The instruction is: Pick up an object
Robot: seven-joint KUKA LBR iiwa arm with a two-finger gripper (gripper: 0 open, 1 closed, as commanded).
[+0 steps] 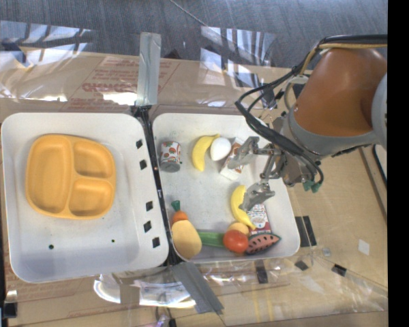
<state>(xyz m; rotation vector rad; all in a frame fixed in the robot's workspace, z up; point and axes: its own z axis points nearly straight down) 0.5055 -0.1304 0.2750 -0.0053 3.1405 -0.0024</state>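
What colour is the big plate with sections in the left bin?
The divided plate is yellow-orange, seen clearly in the camera view.

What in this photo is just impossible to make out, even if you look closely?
- Hand, camera view: whether anything sits between its metal parts; they overlap the toys beneath.
- White object: part covered by the hand, so its kind is unclear.
- Small can: label too small to read.
- Arm: cut off at the right edge.
- Cardboard print: blurred by glare on plastic.
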